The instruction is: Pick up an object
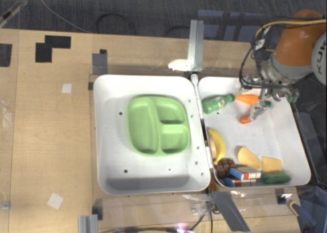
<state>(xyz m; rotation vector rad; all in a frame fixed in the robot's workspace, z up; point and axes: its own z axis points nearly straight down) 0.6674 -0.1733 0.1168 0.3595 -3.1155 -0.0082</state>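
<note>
Camera view: gripper (264, 105) low in right bin (301, 140), by orange carrot-like piece (249, 99) near green bottle (217, 103); finger state impossible to tell. Judged approach step, nothing lifted; next needed: centring over piece, closing, raising.

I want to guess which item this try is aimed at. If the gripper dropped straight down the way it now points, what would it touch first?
Probably the orange carrot-like piece in the right bin: the gripper hangs right over it, near the green bottle. Depth is hard to judge from this slanted view, so it could land on bare bin floor beside it.
</note>
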